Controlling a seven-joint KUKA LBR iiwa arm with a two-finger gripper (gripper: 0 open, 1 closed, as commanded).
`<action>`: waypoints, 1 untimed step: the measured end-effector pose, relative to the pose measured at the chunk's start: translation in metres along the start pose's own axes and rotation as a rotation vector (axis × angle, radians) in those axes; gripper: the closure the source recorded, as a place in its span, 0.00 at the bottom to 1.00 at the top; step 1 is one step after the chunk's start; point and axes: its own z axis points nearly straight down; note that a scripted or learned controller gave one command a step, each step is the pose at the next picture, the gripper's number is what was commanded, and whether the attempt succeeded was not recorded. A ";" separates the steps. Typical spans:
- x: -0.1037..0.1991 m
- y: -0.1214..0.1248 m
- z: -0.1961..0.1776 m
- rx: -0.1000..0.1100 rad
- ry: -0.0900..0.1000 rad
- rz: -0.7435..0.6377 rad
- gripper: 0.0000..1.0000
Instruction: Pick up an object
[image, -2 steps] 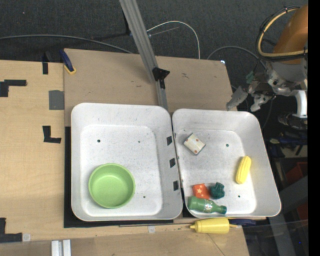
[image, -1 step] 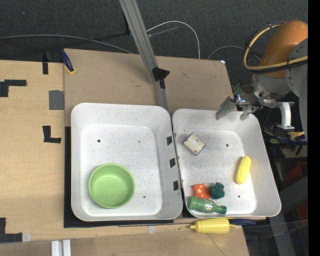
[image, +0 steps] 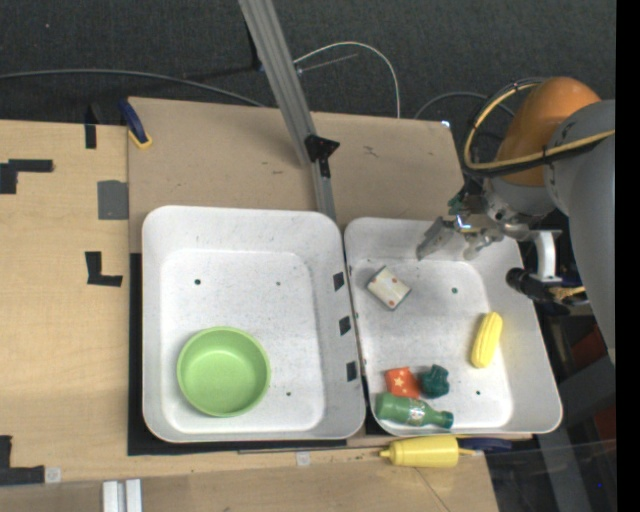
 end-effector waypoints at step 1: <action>0.000 0.002 -0.015 -0.007 -0.002 -0.002 1.00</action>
